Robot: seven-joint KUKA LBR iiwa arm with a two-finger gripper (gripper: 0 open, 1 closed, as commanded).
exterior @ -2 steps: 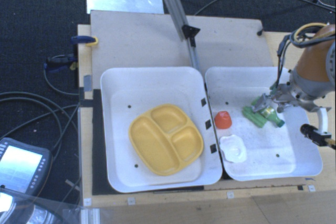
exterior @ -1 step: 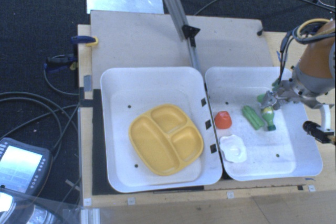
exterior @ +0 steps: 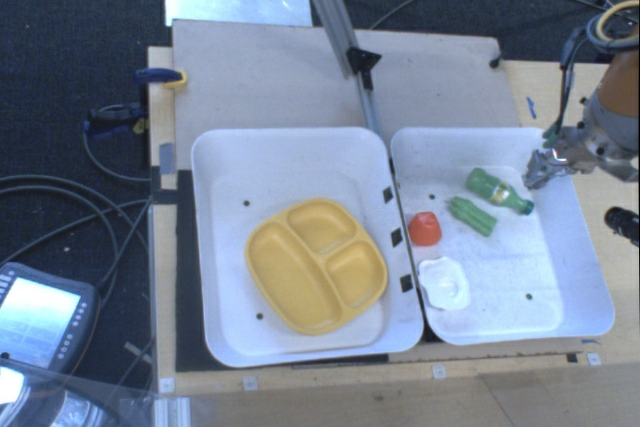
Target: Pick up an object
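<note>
Green bottle [exterior: 496, 190] lies flat, cap lower-right.

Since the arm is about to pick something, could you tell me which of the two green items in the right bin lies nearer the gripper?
The green bottle, lying on its side with its cap end beside the gripper. The green pickle lies further left, toward the red cup.

At the lower left of my frame I see a teach pendant [exterior: 35, 315] with a lit screen. Dark cables [exterior: 70, 190] loop beside it, and a blue-and-yellow clamp [exterior: 160, 76] grips the bench's [exterior: 260, 75] left edge.
</note>
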